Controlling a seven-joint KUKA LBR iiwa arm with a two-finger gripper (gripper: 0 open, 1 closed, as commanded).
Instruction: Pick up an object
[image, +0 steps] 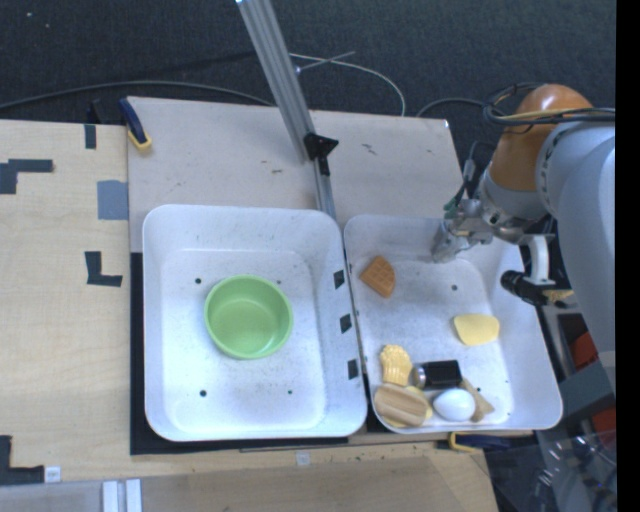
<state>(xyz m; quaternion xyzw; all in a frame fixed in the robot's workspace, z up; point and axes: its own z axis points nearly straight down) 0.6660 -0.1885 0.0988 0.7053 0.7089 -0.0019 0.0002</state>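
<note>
1. The grey arm with its orange band (535, 135) reached in from the right, and its gripper (447, 243) hung over the far right corner of the right bin (520, 400); whether the pincer was spread or pressed together could not be told, and nothing was visible between its tips.
2. The right bin held the loose objects. A brown wedge-shaped piece (378, 276) lay near the bin's left wall, to the left of the gripper and apart from it.
3. A pale yellow piece (476, 328) lay alone toward the bin's right side.
4. Along the near wall sat a cluster: a ridged yellow item (396, 364), a black block (440, 375) just beside it, a white egg-shaped object (454, 404), and a tan rounded object (401, 406) in the near left corner.
5. The left bin (170, 300) held a green bowl (248, 317), upright, left of centre.
6. A metal pole (285, 80) rose at a slant behind the two bins.
</note>
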